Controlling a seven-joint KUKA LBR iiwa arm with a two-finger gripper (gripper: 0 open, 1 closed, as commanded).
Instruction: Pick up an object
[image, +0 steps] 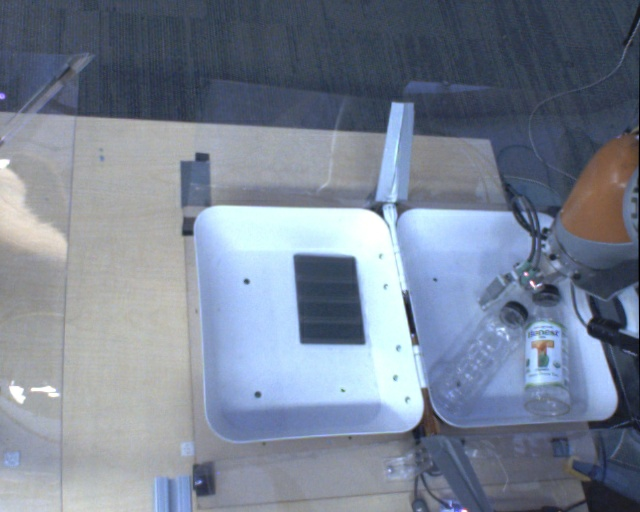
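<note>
My gripper (518, 288) hangs over the right bin (440, 250), near its right side, at the end of the grey arm with the orange band (603, 195). It looks open, with nothing held between its fingers. Just below it is the dark cap of a clear plastic bottle (475, 358) that lies diagonally toward the bin's front left. A second clear bottle with a white, green and orange label (545, 366) lies beside it on the right, cap end toward the gripper. A black ridged rectangular block (328, 299) lies flat in the middle of the left bin (230, 300).
A raised divider rim (403, 300) separates the two bins. A metal bracket (396, 150) stands behind their junction. Cables (520, 205) trail by the arm at the back right. Light wooden bench (110, 300) surrounds the bins.
</note>
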